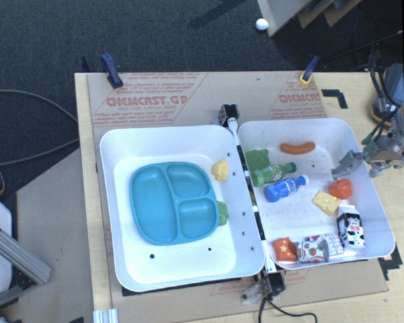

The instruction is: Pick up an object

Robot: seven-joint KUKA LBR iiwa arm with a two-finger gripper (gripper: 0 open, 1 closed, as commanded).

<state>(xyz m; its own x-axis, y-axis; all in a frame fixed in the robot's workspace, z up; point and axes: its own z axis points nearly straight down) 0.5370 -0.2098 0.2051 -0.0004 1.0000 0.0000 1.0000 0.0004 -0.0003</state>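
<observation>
Bench [186,98] edge at lower frame comes first, then the right bin [369,204], then the pincer [351,162] at middle right — empty, hovering just above the red object [340,188]. Spread or pressed together, I cannot tell. Picking is not yet done — everything remains.

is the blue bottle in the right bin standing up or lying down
Lying down. The blue bottle rests on its side on the right bin's floor, its white cap pointing up and to the right, just below the green bottle.

You're looking at a robot lab. The worktop [186,92] is a clamped board on dark carpet [118,28], carrying two white bins [116,154] of toy food, with cables [28,97] trailing off.
</observation>
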